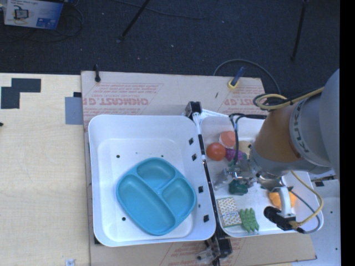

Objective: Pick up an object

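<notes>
1. Gripper point(233, 176): low in the middle of the right bin point(266, 233), at the end of the arm point(299, 134), which reaches in from the right. Whether it is released or clenched cannot be told at this slant, and nothing can be confirmed in its grasp.

2. Dark green object point(239, 188): small, lying on the bin floor just beside the gripper, on the near side. Whether the two touch is unclear. It is judged the likeliest target, since the gripper sits lower and closer to it than to anything else.

3. Purple item point(237, 155), red ball point(216, 151), pale orange-pink piece point(227, 138): clustered near the far left of the same bin, close together. They are loose stock for picking and lie in no order.

4. Patterned square point(228, 210) and green toy point(249, 219): side by side at the near edge, apart from the gripper.

5. Orange object point(274, 197): partly hidden under the wrist hardware, so its shape is unclear.

6. Left bin point(105, 148): holds one blue divided plate point(156, 196), lying flat and tilted toward the near right corner, well apart from the arm.

7. Cardboard sheet point(144, 96): spread beneath both bins, apparently as a bench liner.

Status: pick judged not yet achieved, as no item is seen lifted.
</notes>
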`<state>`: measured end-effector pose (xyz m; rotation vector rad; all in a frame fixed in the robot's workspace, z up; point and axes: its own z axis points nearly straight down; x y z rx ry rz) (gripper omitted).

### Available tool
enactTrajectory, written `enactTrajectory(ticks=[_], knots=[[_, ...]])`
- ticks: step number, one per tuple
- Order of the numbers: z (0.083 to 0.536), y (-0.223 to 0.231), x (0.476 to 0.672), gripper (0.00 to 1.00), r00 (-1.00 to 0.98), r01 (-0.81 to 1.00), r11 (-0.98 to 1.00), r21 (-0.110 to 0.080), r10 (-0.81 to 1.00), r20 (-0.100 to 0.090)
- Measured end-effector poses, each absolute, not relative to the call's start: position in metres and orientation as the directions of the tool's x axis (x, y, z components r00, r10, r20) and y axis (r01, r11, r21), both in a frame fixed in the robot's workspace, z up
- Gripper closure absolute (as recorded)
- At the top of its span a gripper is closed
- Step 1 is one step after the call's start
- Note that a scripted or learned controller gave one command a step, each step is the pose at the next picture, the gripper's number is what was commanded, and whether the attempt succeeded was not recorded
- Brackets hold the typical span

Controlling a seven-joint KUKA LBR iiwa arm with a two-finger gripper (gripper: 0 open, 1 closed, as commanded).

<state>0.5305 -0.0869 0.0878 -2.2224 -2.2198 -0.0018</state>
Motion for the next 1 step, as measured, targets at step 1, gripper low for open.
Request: enactTrajectory(ticks=[1], knots=[[0.0951,-0.0863,0.5303,1.00,0.001,1.000,-0.001,-0.006,1.000,0.005]])
